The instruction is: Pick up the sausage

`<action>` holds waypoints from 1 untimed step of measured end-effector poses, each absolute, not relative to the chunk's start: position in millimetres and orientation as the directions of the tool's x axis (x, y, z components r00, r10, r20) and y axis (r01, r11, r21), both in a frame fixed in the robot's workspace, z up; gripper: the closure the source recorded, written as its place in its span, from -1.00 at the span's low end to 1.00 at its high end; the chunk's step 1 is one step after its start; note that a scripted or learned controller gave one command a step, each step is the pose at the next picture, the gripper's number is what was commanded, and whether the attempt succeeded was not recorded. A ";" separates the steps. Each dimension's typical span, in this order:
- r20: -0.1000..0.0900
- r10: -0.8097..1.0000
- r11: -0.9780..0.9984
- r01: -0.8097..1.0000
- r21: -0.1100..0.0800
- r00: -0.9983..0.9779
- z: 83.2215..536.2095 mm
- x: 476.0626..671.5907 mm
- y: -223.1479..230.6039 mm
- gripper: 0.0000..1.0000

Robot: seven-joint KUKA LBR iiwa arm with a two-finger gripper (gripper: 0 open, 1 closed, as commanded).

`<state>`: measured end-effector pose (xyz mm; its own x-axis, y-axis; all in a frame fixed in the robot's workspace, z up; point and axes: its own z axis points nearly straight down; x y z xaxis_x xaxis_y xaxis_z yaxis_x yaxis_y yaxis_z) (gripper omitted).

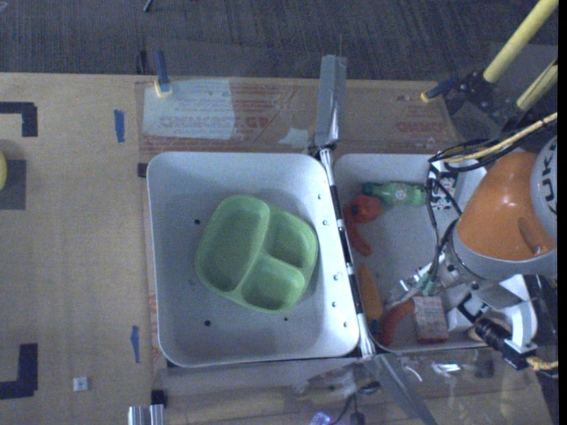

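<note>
While the arm's orange band (505,209) and grey wrist cover the right side of the right bin (390,237), the claw (423,283) sits low over that bin's near half, and I cannot tell whether it is spread or pressed together; cables and metal parts blur together there. Sausage (396,318): reddish, lying at a slant on the bin floor near the front wall, just left of a small red-and-white packet (430,319). Claw tip is just above and beside the sausage; contact cannot be made out, nothing clearly pinched. An orange carrot-like piece (369,292) lies along the bin's left wall, close to the sausage. Farther back, a red pepper-like toy (361,216), then a green bottle-like item (396,193) by the far wall, partly hidden by black cables. Left bin (168,264) holds a green divided plate (257,252), three compartments, resting flat. Wooden table (71,264) carries both bins, with black tape marks, blue tape bits and a taped sheet of paper (188,110) behind the left bin. Yellow object (3,172) cut off at the left edge. Dark carpet floor (266,16) beyond the table; yellow poles (523,29) at top right, cut off.
</note>
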<state>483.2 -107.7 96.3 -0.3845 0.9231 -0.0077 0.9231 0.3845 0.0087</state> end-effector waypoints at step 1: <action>-0.004 0.985 0.171 0.985 0.003 -0.171 86.7 498.1 -102.1 -1.00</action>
<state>498.1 -102.1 86.7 -0.1709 0.9853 -0.0044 0.9853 0.1709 0.0027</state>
